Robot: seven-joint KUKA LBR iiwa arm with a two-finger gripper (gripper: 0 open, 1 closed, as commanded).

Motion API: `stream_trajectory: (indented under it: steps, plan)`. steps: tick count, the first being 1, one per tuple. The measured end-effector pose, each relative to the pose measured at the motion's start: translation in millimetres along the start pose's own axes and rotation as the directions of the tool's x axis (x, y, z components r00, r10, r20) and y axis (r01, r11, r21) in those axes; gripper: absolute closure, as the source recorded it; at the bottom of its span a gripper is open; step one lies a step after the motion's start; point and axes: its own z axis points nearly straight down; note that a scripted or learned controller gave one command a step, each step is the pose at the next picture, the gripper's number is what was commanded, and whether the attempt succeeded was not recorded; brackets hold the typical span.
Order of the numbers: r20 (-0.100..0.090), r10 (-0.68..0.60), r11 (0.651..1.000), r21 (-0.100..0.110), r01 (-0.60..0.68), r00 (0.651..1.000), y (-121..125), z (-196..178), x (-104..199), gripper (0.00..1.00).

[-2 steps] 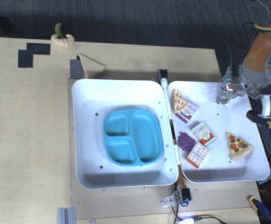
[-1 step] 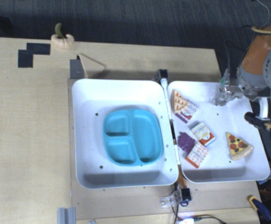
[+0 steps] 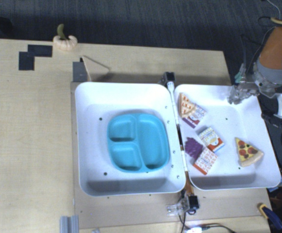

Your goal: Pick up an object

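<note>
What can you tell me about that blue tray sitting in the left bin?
The blue tray looks like smooth turquoise plastic, a rounded rectangle with three sunken compartments: two smaller ones on the left, one long one on the right. It lies flat and upright on the floor of the left white bin, roughly centred. Nothing rests in it.

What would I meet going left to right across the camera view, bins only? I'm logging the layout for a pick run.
Blue divided plate → waffle slice → purple grapes → small carton → pizza slice, with the end effector above the right bin's far edge.
</note>
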Motion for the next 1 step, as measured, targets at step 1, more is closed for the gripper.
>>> stream_trajectory:
  steps: [1]
  plan:
    - [0.0,0.0,1.0,0.001,0.0,1.0,-0.3,0.7,0.2,0.0]
